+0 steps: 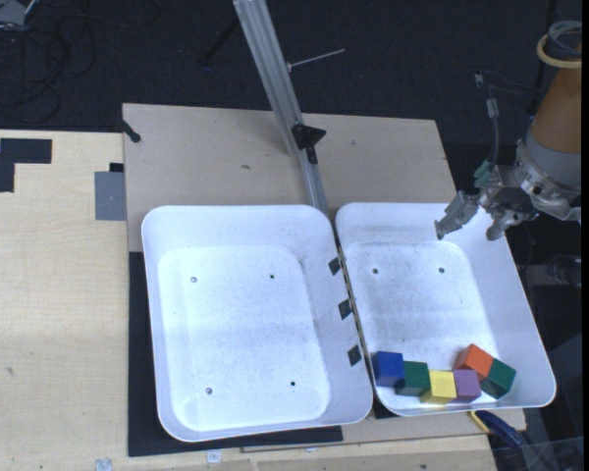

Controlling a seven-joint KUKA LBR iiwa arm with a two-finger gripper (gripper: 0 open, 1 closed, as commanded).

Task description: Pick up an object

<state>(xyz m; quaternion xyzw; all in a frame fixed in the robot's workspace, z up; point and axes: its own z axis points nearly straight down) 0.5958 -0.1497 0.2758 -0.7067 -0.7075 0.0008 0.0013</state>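
**Mia:** If you look down from the camera above, where is the gripper [476, 216]?

**Ben:** It hangs over the far right corner of the right bin [422, 273]. Its two fingers [455, 214] are spread apart, and nothing is between them.

**Mia:** So it holds no block?

**Ben:** No. The blocks lie in the near corner of that same bin, well apart from the gripper. I see a blue block [388, 366], a dark green block [412, 379], a yellow block [441, 385], a purple block [466, 384], an orange block [476, 359] and one more green block [500, 376]. They sit packed close, some touching each other.

**Mia:** What about the left bin [236, 312]?

**Ben:** I see no blocks in it. Both bins sit side by side on the desk [206, 155].

**Mia:** Which step is this, do you think?

**Ben:** I think it is the very start. The arm is up and ready, and no block is picked yet.

**Mia:** What does it need to do next?

**Ben:** My guess is it has to move toward the near edge, get over one block, and go down with the fingers wide. The blocks are so close that the fingers may bump a neighbour. The blue one at the end may be easiest.
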